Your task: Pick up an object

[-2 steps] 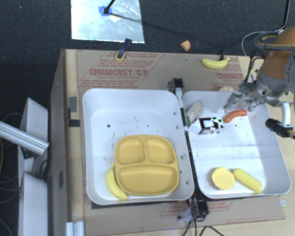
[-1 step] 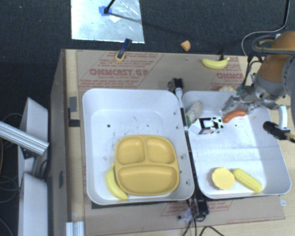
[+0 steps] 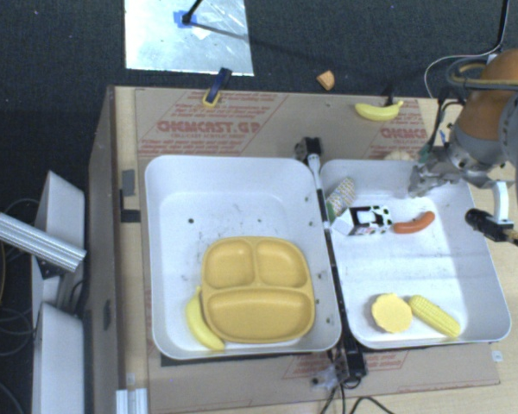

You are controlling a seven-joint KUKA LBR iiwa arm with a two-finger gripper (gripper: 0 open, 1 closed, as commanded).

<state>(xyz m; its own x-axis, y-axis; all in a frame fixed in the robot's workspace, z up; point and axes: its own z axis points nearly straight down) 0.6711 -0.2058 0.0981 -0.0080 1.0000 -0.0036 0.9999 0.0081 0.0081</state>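
1. In the camera view, you are at the approach step: nothing is lifted yet. The arm comes in from the right and its pincer sits low over the far end of the right bin, near the bin's back wall.

2. Whether the pincer is spread or pressed together you cannot tell here; its tip is small and blurred against the white bin, and no object can be seen in it.

3. The candidates lie in the right bin: a red sausage just below the pincer, a black-and-white toy beside it, a pale wrapped item near the divider, and a yellow disc touching a corn cob at the near end.

4. The sausage looks the nearest target. Your next move likely calls for a short shift toward it, aligning across its narrow width, then a descent.

5. The left bin holds a yellow divided plate with a banana against its edge, well apart from the pincer. Another banana lies on the table behind the bins.
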